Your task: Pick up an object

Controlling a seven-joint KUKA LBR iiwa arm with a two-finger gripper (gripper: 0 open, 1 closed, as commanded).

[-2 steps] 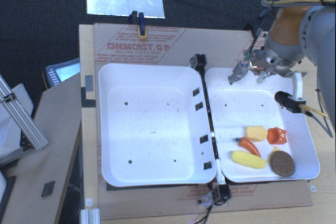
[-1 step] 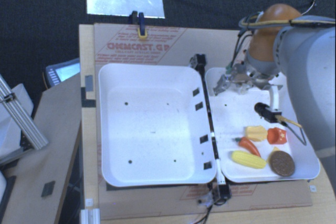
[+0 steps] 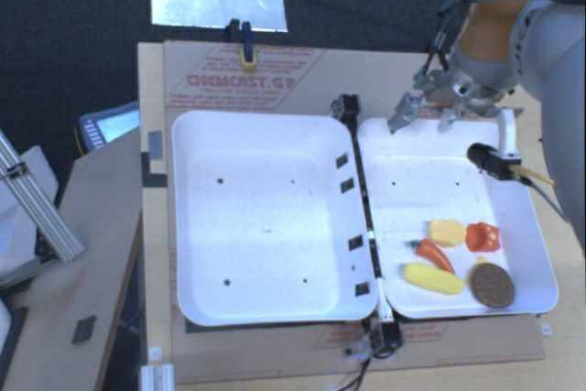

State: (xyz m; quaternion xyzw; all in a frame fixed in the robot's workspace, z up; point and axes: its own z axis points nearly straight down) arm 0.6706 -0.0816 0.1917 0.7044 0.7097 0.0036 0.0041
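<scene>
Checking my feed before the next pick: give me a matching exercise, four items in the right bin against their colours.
Items:
1. corn cob
2. round disc
3. chilli pepper
4. blocky piece

Colours:
A. brown
B. pale yellow-orange
C. bright yellow
D. orange-red

Pairs: 1-C, 2-A, 3-D, 4-B. All lie near the front of the right bin.
</scene>
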